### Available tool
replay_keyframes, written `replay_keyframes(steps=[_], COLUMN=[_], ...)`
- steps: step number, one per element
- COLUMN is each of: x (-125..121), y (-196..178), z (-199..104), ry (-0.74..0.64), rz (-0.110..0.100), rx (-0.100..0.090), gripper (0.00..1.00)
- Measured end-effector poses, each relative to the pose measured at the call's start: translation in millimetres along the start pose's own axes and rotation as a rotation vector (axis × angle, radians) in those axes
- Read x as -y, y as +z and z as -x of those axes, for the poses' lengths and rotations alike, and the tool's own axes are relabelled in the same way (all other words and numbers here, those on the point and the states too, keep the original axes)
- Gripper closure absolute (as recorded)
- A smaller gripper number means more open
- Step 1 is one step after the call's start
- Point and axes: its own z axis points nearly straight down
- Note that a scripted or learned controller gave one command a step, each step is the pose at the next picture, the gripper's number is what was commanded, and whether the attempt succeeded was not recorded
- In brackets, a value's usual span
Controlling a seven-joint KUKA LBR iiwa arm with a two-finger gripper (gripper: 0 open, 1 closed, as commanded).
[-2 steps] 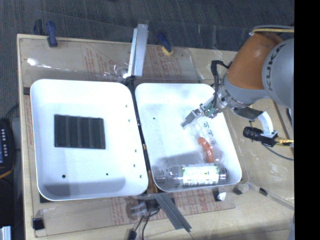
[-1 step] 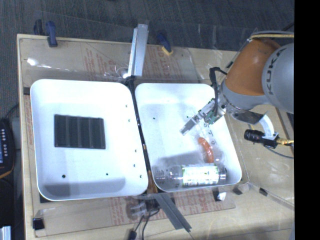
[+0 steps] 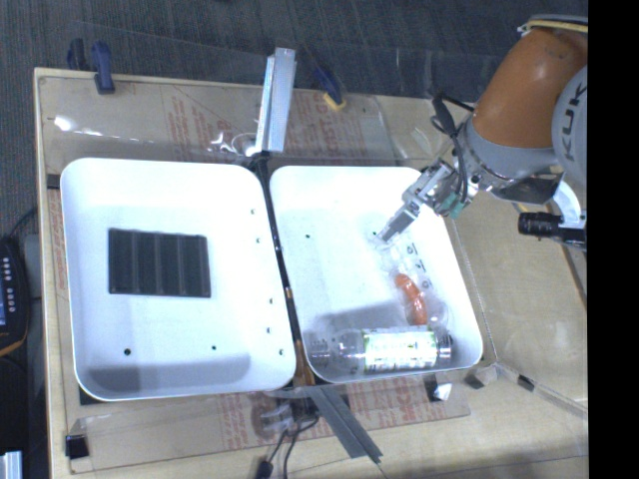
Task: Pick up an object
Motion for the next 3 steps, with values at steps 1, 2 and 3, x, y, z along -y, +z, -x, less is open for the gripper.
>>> replay_keyframes(steps=[1,2,3], x=[8,14,15], y=[50,79,73], z=[-8,-58,-15], ry=[-0.286,0.078,0.169], rz=[-0.001,-0.003,-0.002], rx=[-0.005,-0.007,-0.003], gripper=[0.0,0.0,0.0])
